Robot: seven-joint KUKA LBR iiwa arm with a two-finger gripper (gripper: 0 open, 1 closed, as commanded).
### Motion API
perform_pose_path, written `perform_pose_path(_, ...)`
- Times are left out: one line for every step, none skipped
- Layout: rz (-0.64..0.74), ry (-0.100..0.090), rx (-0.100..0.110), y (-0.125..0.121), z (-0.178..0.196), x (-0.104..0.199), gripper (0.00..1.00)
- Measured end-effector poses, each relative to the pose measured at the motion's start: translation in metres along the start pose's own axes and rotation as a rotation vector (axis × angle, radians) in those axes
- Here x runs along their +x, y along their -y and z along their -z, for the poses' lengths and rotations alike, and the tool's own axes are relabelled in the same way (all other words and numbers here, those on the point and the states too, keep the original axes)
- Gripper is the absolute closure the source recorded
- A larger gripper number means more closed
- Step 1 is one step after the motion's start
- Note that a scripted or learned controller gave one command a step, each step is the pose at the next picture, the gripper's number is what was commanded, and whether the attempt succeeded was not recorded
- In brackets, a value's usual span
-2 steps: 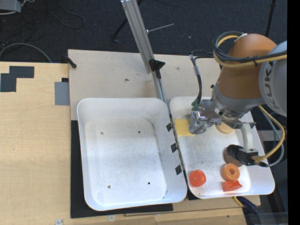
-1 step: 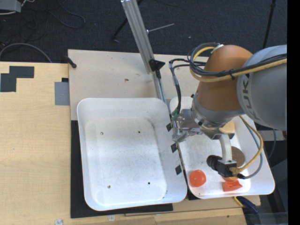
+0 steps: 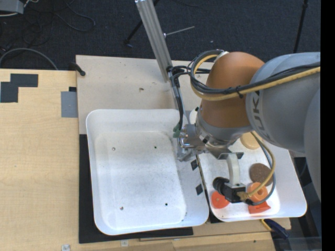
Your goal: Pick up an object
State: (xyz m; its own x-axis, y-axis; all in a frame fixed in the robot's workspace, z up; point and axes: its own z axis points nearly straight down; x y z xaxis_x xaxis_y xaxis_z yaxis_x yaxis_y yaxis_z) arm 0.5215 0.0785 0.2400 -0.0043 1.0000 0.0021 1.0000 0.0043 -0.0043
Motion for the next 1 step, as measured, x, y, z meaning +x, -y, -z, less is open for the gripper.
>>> perform_pose_path(-0.007,0.002,-0.001,-0.0005,0.0000,-0.0033,0.00)
